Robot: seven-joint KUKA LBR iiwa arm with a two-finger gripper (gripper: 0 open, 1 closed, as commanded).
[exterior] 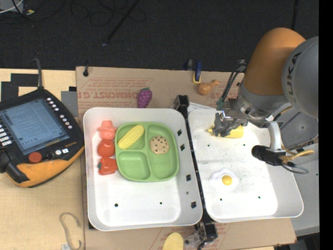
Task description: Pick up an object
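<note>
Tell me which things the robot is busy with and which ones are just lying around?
Busy with: gripper, down over the yellow piece in the right bin.

Lying around: fried egg, green tray, corn, cookie, red toys, left bin.

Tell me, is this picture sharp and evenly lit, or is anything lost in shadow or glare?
In the camera view the green tray, corn and fried egg are crisp; the white bins are bright but not washed out; the background behind the bench is nearly black; the pincer looks dark and murky.
</note>
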